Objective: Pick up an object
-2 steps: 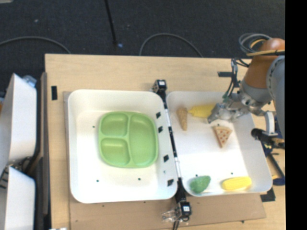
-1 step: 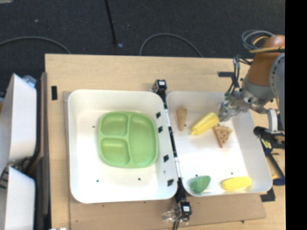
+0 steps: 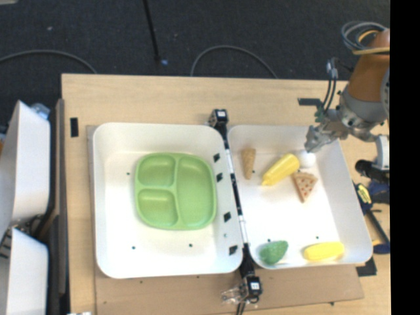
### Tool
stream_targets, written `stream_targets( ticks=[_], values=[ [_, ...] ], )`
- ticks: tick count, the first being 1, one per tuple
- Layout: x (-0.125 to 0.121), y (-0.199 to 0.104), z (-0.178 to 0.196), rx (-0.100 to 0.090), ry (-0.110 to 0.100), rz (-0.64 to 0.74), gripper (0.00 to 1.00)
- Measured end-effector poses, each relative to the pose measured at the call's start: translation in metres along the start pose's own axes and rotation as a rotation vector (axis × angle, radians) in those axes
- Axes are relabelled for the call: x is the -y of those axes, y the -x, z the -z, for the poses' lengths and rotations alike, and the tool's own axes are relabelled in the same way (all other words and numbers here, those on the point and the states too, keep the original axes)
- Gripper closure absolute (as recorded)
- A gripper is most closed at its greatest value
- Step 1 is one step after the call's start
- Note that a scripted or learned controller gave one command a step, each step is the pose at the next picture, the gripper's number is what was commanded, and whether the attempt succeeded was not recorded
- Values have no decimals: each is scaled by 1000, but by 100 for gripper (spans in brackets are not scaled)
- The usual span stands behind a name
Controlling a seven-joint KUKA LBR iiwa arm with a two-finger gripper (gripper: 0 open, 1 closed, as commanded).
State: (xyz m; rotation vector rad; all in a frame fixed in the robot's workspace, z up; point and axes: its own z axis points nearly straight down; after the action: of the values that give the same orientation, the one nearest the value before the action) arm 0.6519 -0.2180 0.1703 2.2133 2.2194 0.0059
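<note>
Over the right bin (image 3: pixel 351 195), at its 1 o'clock corner, my tool (image 3: pixel 315 141) hangs just above the rim; can't tell how it's set. Right bin contents: yellow corn piece (image 3: pixel 281 168) near centre-top with a small white object (image 3: pixel 307 158) touching its 2 o'clock end, tan cone (image 3: pixel 249 161) at 10, pizza-like wedge (image 3: pixel 304 186) just below the corn, green lump (image 3: pixel 273 252) at 7, yellow block (image 3: pixel 323 251) at 5. Left bin (image 3: pixel 111 241) holds a green divided plate (image 3: pixel 176 190). Both sit on the table (image 3: pixel 144 97).

Tool (image 3: pixel 316 140) hangs above the right bin (image 3: pixel 341 195) near corn (image 3: pixel 280 169).
</note>
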Motion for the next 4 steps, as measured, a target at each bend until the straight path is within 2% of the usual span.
stream_targets(
  ticks=[1,3,4],
  values=[
    [-2,2,56,1,0,1,100],
    [10,-88,71,-3,-6,2,100],
    [18,-143,79,-4,-6,4,100]
  ],
)
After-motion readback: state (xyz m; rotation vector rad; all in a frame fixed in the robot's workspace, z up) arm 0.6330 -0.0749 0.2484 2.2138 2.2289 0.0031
